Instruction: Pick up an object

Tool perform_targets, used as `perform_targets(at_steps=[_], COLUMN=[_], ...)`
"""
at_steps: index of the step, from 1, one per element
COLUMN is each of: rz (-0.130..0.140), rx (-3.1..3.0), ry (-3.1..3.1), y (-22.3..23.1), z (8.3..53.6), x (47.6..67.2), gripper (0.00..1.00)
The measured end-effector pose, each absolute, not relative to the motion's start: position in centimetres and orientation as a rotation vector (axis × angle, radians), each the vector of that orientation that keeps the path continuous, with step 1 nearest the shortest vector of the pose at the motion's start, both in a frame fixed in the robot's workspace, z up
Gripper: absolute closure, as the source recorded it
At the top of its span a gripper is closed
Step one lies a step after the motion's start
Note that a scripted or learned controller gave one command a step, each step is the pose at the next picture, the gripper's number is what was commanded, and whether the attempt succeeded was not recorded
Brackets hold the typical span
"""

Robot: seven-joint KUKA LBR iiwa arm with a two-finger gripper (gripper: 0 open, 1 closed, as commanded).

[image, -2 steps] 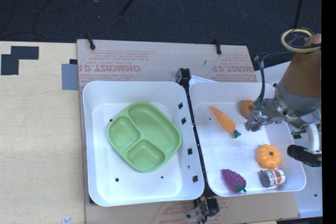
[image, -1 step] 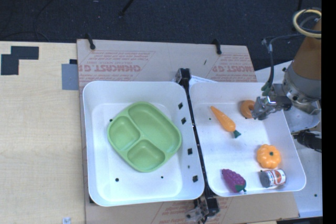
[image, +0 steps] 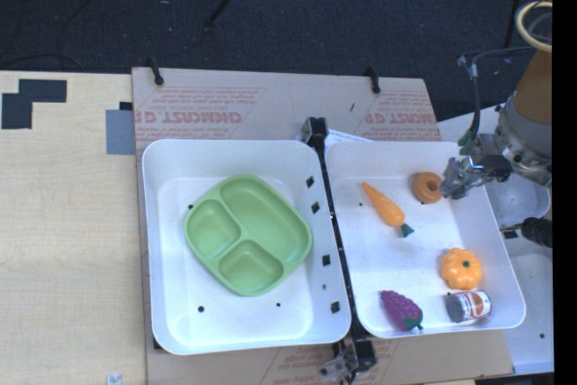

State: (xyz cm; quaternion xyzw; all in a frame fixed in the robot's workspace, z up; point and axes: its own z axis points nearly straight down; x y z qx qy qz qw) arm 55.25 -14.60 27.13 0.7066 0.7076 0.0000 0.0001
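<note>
claw (image: pixel 453 182) hovering at right bin (image: pixel 510 255) edge, finger state unclear, brown donut (image: pixel 426 187) just left of it, carrot (image: pixel 385 206) further left, pumpkin (image: pixel 461 267) below

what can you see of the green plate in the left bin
The green plate looks like smooth light green plastic, rounded in outline, with three compartments: one larger and two smaller. It lies flat and face up on the floor of the left bin, turned at an angle to the bin walls, roughly in the middle. Nothing sits in it and nothing else touches it.
</note>
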Motion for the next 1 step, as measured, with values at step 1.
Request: perform_targets(at_steps=[1], rz=[-0.003], rx=[2.222], ry=[2.228], y=[-9.51], z=[25.38], x=[54.24], gripper=[1.00])
